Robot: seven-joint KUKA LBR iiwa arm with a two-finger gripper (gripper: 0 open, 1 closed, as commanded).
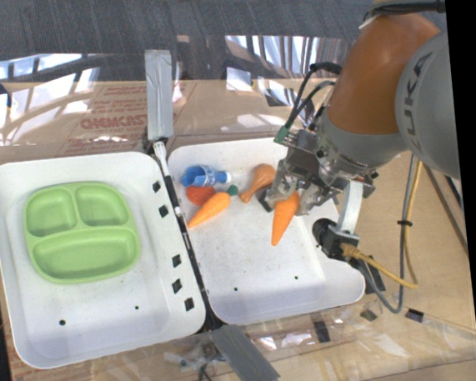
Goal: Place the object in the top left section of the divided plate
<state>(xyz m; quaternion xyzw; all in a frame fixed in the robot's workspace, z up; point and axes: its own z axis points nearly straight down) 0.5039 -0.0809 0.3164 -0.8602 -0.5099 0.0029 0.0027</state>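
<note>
Your gripper (292,199) sits over the right bin (256,292), closed around the top of an orange carrot (282,220) that hangs tilted below it. Farther left you see a second carrot (209,208) and a blue toy (202,178); beyond, the green divided plate (81,231) lies in the left bin (92,325).

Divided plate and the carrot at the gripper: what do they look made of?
Divided plate: probably moulded plastic, light green, one even colour with soft rounded ridges and a dull sheen. Carrot hanging at the gripper: likely toy plastic or rubber, a uniform orange, smooth, with no leaves or root marks. Whether it is hard or soft cannot be told.
</note>
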